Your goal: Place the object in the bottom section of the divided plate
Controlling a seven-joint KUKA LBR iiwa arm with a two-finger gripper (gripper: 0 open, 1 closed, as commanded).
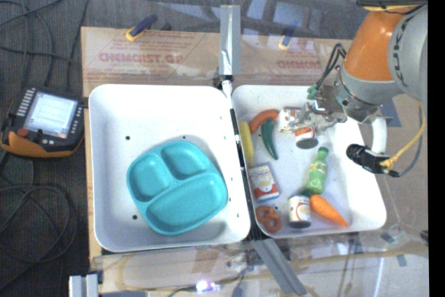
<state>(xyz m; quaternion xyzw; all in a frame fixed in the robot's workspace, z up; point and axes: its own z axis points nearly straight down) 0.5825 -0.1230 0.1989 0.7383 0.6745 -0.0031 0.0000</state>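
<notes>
A teal divided plate (177, 186) lies in the left bin (111, 122), its large bottom section (189, 204) toward the front with nothing in it. My gripper (303, 123) hangs over the back of the right bin (361, 177). It is directly above a small tan-and-white can (306, 138), and whether it touches the can cannot be made out. An orange chili (262, 119) and a green pepper (269, 141) lie just left of the gripper.
The right bin also holds a yellow corn cob (245, 142) along its left wall, a red-and-white box (263, 182), a brown pretzel (268, 218), a small tin (299, 211), a carrot (328, 211) and a green bottle (317, 172).
</notes>
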